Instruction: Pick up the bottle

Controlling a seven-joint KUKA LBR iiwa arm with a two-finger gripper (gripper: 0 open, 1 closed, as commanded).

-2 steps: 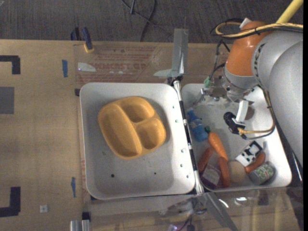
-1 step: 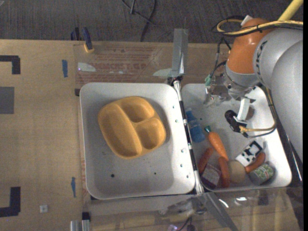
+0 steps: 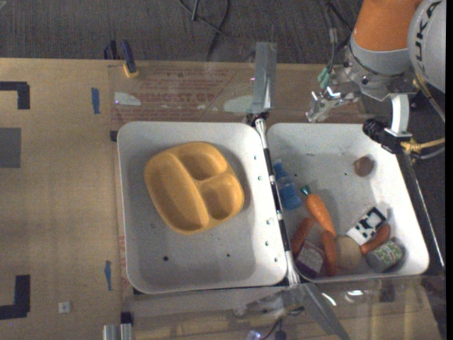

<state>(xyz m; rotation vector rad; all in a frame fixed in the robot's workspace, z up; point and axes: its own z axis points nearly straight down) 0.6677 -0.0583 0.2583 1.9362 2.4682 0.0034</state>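
Blue bottle lying flat, long axis up-down, along right bin's left wall

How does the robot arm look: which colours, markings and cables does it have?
The arm has an orange band and a grey shell with dark KUKA lettering. Its gripper is pale metal with small green marks. Black and yellow cables run beside the wrist.

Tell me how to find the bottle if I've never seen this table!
Look at the right-hand white bin, not the one with the yellow divided plate. Along its left wall, just above the pile of toy food, lies the bottle. It is the only blue thing in that bin, and the carrot beside it is orange.
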